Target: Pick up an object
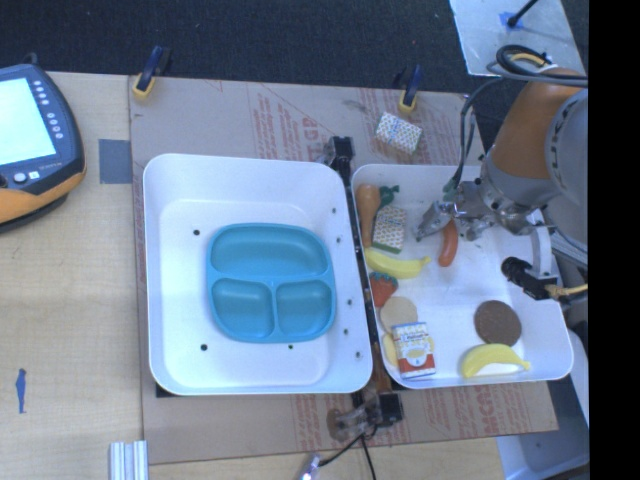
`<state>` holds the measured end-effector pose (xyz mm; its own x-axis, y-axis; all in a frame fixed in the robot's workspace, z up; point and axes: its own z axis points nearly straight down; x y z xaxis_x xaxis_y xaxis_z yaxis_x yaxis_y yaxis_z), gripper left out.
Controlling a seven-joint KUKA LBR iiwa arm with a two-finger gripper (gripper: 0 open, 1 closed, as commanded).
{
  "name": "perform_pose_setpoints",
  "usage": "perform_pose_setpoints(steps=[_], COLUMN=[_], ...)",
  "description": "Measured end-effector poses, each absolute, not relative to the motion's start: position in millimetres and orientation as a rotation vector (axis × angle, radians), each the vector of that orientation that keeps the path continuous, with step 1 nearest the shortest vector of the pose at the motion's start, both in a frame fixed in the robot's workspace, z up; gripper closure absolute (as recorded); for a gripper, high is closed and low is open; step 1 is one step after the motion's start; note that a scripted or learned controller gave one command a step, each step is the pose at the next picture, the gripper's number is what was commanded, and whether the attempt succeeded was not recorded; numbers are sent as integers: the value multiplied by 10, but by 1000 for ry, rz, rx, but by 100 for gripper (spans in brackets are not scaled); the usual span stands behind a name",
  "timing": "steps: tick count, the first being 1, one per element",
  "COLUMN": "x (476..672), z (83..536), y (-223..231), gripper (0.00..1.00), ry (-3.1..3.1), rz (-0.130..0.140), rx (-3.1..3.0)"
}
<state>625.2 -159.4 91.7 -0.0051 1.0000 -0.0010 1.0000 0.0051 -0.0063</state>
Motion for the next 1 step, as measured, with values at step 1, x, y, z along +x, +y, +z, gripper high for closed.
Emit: perform_pose_setpoints(steps=[1], x=[6251], z=[1021], y=[-1604], gripper=[100], ry=[-2225], rz=[11], rx=[-2210])
